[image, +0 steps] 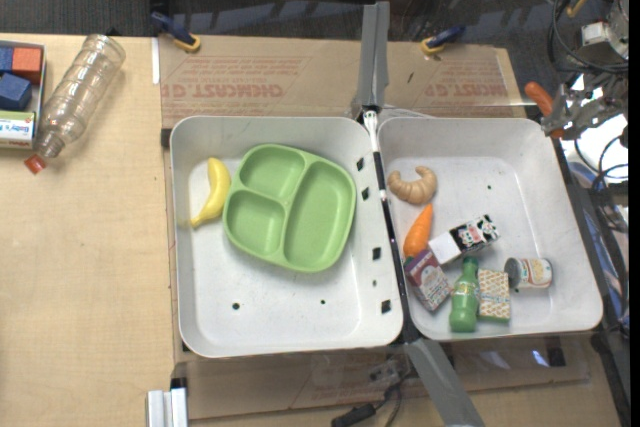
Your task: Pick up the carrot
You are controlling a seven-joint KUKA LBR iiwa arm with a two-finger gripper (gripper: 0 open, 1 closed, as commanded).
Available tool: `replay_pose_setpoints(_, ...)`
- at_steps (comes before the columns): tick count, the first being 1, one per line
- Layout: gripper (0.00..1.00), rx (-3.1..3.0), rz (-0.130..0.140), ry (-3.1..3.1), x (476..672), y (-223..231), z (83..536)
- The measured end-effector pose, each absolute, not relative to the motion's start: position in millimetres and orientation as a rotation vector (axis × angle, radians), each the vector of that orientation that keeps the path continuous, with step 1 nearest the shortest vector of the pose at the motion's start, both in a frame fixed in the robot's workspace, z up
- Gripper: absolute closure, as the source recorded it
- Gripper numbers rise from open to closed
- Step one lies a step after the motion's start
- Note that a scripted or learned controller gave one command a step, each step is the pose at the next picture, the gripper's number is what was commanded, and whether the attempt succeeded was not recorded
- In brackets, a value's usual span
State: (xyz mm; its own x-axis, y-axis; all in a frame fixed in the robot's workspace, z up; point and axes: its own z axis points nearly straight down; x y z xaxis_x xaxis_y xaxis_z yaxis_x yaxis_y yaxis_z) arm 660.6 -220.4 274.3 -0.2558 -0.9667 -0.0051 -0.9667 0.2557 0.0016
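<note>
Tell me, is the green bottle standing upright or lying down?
Lying down. The green bottle rests on its side on the right bin floor, cap pointing away.

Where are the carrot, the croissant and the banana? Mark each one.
carrot [418,231]: camera view, right bin, middle of its orange body.
croissant [413,183]: camera view, right bin, centre of its curve.
banana [211,192]: camera view, left bin, middle of the fruit.

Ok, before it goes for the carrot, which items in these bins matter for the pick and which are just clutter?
For the job:
- carrot, in the right bin, near its left wall

Just lying about:
- croissant, just above the carrot
- milk carton
- green bottle
- can
- green divided plate and banana in the left bin
- clear plastic bottle on the bench
</note>
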Motion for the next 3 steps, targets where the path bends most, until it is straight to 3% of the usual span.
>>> replay_pose_setpoints(3,1.0,-2.352,0.007,2.078,660.6,-220.1,276.1)
